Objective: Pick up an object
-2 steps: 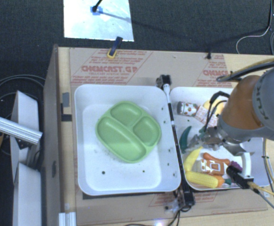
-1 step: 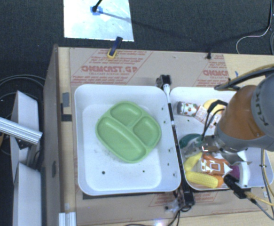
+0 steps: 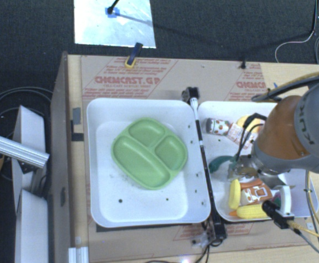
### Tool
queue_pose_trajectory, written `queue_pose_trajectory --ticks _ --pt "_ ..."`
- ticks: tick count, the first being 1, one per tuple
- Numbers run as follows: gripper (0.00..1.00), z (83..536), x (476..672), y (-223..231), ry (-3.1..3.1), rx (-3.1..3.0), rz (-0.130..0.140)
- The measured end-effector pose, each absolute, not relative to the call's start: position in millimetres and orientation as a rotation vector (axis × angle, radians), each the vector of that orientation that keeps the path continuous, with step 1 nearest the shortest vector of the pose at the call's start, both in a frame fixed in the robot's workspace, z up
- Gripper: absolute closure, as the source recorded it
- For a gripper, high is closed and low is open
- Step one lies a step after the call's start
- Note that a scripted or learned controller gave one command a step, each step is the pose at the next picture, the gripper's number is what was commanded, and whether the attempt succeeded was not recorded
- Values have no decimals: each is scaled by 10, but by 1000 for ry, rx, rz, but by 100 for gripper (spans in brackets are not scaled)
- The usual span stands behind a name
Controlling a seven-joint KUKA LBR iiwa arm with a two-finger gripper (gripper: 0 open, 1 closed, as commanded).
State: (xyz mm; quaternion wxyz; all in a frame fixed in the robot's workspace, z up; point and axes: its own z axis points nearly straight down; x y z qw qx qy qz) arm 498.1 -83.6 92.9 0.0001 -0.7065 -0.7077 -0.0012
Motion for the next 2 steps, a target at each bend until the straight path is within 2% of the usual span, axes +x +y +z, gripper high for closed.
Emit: queue_pose_trajectory --ticks 1,2 --pt "100 2287 4895 -697 -2235 -2221 -12" --pt "100 2233 5405 -56 -2235 -2212 -3"
